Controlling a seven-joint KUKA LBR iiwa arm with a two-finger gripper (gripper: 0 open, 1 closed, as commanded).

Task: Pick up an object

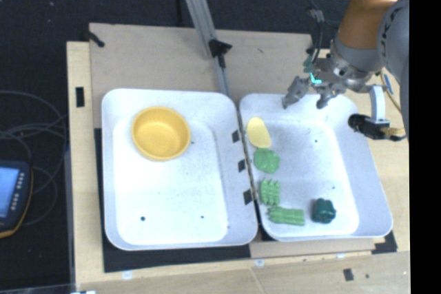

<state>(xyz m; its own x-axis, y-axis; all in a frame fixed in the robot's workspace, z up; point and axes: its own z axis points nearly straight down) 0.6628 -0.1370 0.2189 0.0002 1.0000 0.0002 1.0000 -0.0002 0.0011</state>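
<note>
My gripper [306, 97] hangs over the far edge of the right bin [358, 169], its two fingers spread apart with nothing between them. In that bin, along the left wall, lie a pale yellow piece [258, 133], a round green piece [267, 162], a ridged green piece [270, 192] and a long green piece [286, 216]. A dark teal lump [323, 211] sits near the front right. All of them lie well below and left of the gripper.
A yellow bowl [161, 133] rests in the far left part of the left bin [172, 217]. A grey metal post [196, 0] rises behind the bins. The middle of the right bin is bare white floor.
</note>
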